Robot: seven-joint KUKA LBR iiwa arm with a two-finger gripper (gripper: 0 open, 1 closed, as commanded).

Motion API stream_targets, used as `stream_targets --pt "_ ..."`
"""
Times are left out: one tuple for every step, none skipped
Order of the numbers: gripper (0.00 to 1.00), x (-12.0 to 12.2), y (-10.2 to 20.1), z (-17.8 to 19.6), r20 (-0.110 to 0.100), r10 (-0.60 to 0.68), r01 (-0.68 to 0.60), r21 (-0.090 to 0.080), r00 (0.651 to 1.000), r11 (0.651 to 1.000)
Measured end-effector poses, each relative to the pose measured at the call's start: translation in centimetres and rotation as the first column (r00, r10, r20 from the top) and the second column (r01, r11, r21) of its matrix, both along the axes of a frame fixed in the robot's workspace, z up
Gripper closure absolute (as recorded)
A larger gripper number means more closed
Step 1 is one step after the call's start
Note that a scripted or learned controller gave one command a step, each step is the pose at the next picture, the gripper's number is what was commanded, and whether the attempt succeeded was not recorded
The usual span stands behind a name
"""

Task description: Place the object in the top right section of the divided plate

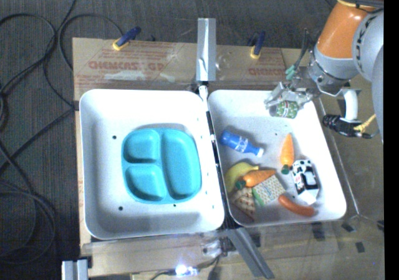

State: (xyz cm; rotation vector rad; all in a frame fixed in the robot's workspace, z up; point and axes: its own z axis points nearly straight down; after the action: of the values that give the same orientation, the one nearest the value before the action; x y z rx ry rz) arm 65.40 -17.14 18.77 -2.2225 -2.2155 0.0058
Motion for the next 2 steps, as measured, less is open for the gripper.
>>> stream_targets --pt "1.0 1.3 7.2 -5.2 -0.004 -0.304 0.304 0.0 0.953 0.953" --pt "1.0 1.4 11.6 -0.8 0.0 -0.573 0.573 -0.006 0.82 0.82"
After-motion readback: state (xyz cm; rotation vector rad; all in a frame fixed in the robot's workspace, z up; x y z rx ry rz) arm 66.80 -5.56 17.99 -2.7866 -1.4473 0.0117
